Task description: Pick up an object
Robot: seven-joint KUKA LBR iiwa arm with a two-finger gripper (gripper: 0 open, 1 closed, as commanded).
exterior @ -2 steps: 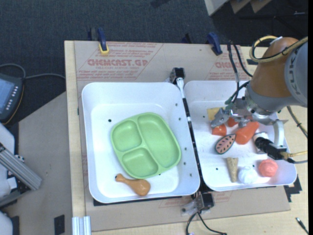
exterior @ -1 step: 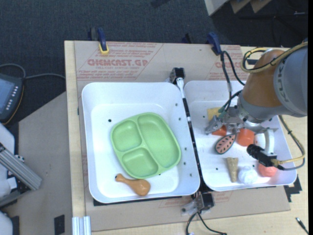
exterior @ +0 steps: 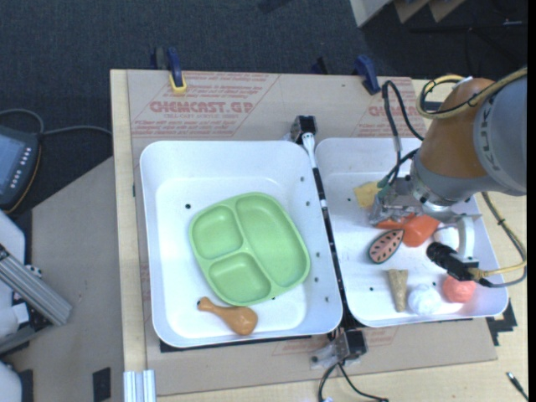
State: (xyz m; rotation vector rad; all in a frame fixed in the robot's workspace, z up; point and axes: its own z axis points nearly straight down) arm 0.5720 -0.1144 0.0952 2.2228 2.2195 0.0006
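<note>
Two white bins side by side on bench. Left bin: green divided plate in middle, toy drumstick near front edge. Right bin: gripper low over orange toy, touching or just above, can't tell; grip state can't tell. Nearby: yellow piece, watermelon slice, ice-cream cone, pink toy.
</note>
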